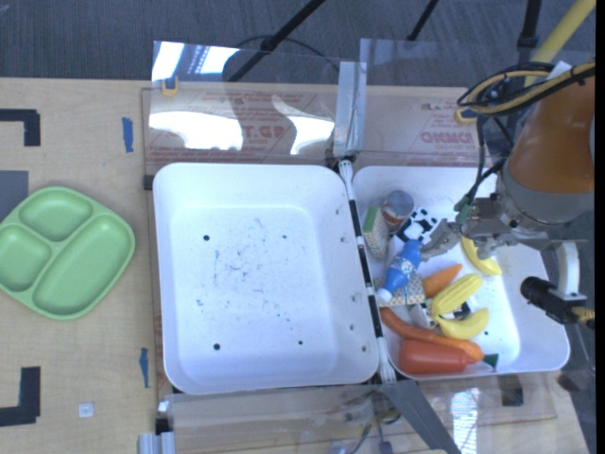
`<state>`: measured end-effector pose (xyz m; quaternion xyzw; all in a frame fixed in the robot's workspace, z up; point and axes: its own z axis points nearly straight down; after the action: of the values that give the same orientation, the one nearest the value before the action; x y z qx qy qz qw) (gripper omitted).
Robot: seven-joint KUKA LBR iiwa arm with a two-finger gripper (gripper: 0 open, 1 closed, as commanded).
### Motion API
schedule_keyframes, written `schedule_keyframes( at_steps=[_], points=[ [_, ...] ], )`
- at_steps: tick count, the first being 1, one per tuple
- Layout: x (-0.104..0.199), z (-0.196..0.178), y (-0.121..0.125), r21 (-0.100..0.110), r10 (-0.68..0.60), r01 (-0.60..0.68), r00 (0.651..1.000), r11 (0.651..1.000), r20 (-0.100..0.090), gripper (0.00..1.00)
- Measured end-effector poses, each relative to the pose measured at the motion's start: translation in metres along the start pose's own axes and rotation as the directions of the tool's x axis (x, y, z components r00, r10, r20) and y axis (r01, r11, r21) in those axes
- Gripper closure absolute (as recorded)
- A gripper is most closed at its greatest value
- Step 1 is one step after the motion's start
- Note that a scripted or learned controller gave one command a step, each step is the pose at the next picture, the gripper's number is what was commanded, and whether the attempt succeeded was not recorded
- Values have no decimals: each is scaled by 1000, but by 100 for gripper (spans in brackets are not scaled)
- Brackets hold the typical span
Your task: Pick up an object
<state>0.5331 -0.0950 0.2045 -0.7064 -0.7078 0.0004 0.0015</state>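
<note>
Toy banana point(484, 259) beside hand point(470, 235), right bin point(544, 343).

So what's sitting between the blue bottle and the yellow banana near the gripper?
In the camera view, a small orange carrot lies between the blue bottle and the banana.

From my feed, the counter point(76, 112) is pale wood with black corner marks point(24, 126) and bits of blue tape point(127, 132) on its left side. A green divided plate point(61, 251) sits at the left. Clear panels point(241, 102) stand at the far side, catching bright glare. Beyond them I see grey carpet point(95, 12) crossed by black stand legs point(302, 12).
</note>
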Motion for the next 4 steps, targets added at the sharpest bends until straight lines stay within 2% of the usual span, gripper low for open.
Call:
schedule_keyframes(
  at_steps=[1,2,3,4],
  points=[
    [-7,31,-45,0,-260,260,966,966,0,0],
    [-5,63,-28,-3,-423,423,906,906,3,0],
    [-13,106,15,-23,-528,528,849,849,26,0],
    [-16,107,13,-20,-679,680,733,733,34,0]
  ],
)
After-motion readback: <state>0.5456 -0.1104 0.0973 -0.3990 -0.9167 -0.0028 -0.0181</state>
